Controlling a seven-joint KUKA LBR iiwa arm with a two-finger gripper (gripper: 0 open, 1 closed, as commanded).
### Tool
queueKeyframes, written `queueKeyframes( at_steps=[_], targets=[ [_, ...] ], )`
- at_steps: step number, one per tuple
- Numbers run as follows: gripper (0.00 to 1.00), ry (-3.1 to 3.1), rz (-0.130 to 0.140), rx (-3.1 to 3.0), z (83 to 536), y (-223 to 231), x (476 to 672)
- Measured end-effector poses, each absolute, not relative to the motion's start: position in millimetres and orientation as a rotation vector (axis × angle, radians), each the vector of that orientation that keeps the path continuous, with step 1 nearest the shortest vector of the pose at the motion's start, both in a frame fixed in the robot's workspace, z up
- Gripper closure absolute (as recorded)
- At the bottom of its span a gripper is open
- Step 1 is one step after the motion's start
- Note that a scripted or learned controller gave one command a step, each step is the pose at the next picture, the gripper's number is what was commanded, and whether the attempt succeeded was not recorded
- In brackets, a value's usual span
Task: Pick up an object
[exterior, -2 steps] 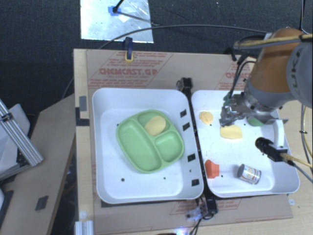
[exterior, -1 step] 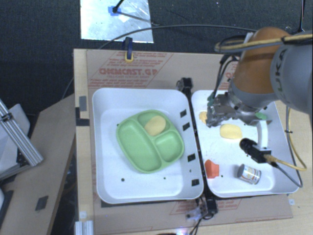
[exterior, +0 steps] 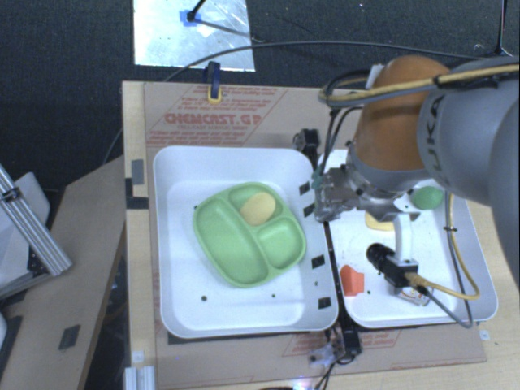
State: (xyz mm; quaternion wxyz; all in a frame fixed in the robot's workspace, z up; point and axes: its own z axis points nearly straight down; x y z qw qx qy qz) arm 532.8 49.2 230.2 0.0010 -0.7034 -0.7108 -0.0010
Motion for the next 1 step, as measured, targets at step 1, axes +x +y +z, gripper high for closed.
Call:
queueKeyframes(
  at_steps=[1],
  targets=[
    [1.0,-2.233,-0.003,-2.209,234.6,103.2,528.1]
  ],
)
